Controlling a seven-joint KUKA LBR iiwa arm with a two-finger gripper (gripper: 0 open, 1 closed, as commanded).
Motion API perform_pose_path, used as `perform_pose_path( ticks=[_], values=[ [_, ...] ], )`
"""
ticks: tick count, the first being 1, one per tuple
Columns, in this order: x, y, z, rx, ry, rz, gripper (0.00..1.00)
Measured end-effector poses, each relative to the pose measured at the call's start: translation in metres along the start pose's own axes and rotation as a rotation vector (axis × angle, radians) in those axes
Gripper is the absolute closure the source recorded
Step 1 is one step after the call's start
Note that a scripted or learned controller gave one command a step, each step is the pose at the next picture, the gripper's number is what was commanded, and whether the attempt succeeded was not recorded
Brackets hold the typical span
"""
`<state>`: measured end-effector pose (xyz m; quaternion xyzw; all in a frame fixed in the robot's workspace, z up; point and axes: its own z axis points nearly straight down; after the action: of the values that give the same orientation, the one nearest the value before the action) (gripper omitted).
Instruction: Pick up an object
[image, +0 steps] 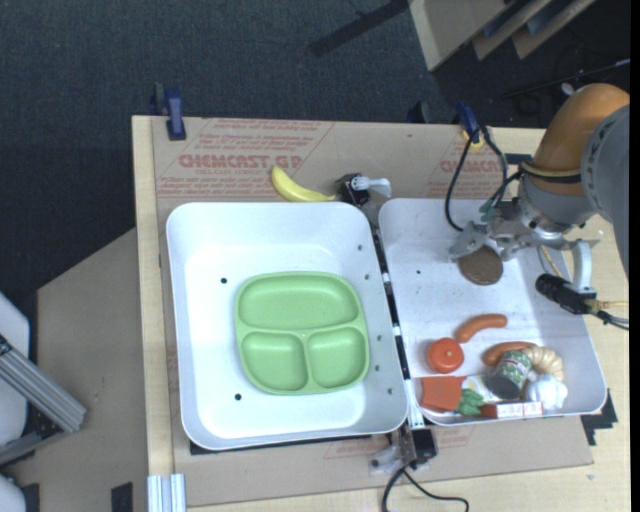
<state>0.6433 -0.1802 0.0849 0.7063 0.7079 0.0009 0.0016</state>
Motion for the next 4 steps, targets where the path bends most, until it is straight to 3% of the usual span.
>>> perform_pose_path(
  ticks=[1,2,3,4],
  values=[
    [0.007,0.024,0.000,0.001,0.000,0.000,0.00],
    [-0.028,-0.121,0.000,0.016,0.004,0.012,0.00],
    [0.001,-0.031,-0.059,-0.009,-0.002,-0.004,0.00],
    [0.027,-0.043,0.000,0.001,-0.002,0.001,0.00]
  ],
)
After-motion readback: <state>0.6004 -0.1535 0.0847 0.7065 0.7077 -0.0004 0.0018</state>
